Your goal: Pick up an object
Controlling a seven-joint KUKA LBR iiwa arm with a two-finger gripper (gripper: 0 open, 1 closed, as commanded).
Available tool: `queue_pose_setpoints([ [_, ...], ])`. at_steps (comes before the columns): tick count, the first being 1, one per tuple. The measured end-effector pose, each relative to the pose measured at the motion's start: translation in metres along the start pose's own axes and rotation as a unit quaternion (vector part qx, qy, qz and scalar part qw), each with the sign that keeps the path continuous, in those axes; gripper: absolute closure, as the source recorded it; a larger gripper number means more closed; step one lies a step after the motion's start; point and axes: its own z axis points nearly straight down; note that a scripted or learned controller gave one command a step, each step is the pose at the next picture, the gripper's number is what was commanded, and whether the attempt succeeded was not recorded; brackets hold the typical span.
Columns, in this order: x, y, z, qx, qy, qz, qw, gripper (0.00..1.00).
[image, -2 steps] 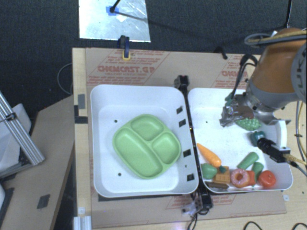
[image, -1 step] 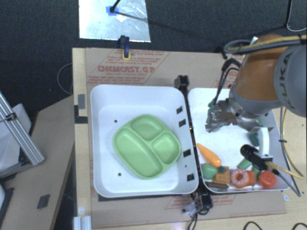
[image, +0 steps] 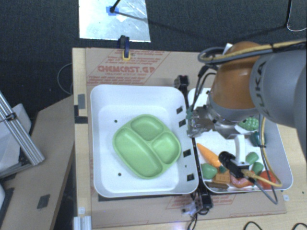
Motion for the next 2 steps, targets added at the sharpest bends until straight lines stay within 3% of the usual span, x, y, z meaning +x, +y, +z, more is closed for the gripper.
queue_pose_setpoints([
  [2,0.048,0.010,0.000,-0.001,-0.001,0.002,1.0000,1.00],
])
